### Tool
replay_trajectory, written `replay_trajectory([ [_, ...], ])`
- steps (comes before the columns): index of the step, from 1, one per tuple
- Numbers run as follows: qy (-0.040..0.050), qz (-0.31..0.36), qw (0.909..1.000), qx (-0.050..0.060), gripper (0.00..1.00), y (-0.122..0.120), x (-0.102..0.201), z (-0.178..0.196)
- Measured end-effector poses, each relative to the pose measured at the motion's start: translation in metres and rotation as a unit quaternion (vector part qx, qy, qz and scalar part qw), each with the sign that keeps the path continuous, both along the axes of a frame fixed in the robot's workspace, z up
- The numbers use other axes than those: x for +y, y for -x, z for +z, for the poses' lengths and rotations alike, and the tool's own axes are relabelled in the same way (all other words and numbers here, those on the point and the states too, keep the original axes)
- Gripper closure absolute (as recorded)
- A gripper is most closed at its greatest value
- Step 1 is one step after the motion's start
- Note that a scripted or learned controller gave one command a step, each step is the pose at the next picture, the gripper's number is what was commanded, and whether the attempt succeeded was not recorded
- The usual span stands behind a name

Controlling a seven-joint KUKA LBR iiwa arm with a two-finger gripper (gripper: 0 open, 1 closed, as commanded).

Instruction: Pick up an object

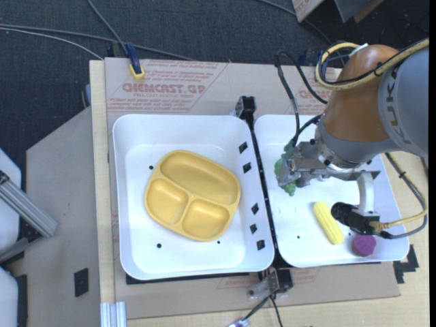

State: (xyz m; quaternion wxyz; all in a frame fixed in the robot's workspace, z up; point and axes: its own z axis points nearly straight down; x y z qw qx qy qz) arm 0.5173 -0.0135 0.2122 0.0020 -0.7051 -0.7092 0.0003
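Observation:
My gripper [289, 174] hangs low over the left part of the right bin [300, 247], under the grey arm with its orange band. A small green object [291, 189] shows right at the gripper's tip, with another bit of green at its upper left; the gripper body hides most of it. A yellow corn-shaped piece [328, 222] lies in the right bin below and to the right of the gripper. A purple object [364, 244] rests near that bin's lower right corner. A yellow divided plate [193, 194] lies in the middle of the left bin [129, 148].
A black divider with clips [253, 176] runs between the two bins, close to the gripper's left. Cables loop behind the right bin. The bench's cardboard surface [170, 80] stretches beyond the bins.

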Motion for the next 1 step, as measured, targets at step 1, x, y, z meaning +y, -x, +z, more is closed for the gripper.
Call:
replay_trajectory([
  [1,0.0002,0.0,1.0,-0.001,1.0,-0.0058,0.0591,-0.0057],
])
